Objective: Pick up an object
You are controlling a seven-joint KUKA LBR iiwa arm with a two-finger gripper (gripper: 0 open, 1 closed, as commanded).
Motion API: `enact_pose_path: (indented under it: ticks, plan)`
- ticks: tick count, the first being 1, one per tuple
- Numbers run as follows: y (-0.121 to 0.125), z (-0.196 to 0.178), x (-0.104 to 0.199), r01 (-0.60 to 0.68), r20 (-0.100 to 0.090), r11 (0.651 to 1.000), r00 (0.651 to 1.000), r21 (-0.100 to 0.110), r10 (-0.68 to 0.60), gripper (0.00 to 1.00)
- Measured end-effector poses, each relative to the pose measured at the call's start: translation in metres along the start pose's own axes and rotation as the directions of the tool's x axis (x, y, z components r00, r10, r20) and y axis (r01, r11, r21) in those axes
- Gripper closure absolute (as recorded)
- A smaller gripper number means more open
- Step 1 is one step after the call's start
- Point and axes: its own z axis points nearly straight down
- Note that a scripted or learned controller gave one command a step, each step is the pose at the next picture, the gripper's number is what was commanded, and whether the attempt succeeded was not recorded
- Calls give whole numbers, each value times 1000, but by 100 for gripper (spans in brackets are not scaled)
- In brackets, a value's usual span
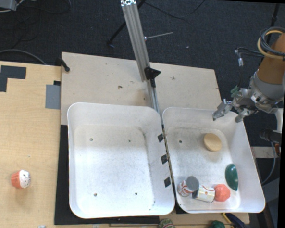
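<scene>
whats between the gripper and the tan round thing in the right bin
Nothing: in the camera view only bare white floor of the right bin lies between the gripper, at the bin's far rim, and the tan round object.

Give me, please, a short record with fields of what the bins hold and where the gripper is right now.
gripper: fingers spread apart, nothing between them, above the far rim of the right bin
right bin contents: tan round disc, green piece, orange-red ball, white can, grey-capped item
left bin: white, shallow
outside bins: small red and white toy on the wooden surface at left
</scene>
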Motion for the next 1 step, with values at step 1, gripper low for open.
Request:
enact_pose_path:
  ticks: [1]
  plan:
    - [0, 62, -6, -4, 0, 1000, 1000, 1, 4, 0]
